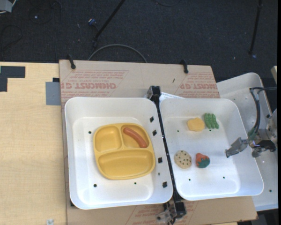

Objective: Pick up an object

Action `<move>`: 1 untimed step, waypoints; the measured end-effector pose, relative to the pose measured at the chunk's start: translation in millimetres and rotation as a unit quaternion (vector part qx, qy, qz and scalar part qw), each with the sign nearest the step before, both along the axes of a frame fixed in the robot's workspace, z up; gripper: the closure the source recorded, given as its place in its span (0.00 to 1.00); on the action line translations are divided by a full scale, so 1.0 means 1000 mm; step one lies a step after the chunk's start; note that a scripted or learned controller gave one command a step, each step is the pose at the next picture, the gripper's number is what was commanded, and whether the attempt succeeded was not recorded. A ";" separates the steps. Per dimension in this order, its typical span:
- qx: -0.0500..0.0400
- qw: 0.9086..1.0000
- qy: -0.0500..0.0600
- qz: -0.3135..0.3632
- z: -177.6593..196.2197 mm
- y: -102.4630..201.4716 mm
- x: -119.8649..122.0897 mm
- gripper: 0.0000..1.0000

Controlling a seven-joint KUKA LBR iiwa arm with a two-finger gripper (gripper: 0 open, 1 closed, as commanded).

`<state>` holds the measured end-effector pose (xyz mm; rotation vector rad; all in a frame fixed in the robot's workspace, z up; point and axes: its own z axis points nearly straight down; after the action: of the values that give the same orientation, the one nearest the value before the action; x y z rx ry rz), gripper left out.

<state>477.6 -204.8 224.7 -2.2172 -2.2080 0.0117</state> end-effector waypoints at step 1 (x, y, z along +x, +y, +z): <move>-0.002 1.000 -0.006 0.002 0.006 0.000 0.003 0.00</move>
<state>480.4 -204.4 230.9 -2.2209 -2.2205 0.0018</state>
